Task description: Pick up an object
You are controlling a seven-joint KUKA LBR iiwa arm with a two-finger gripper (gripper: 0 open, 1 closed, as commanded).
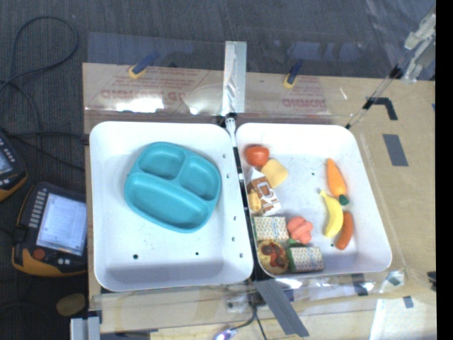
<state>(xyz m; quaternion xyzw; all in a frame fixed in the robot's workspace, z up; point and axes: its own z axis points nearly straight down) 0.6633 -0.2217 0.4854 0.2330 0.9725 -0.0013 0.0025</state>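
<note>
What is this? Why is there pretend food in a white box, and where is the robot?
A camera above a workbench looks down at two shallow white bins. The left bin holds a blue plate with three sections. The right bin holds toy food: a tomato, a carrot, a banana, a sausage, and some small packets along its left side. A robot arm is meant to reach in from the right and pick one up. Nothing has been lifted; the toys all lie in the bin. Left of the bench sits a handheld controller with a screen.
</note>
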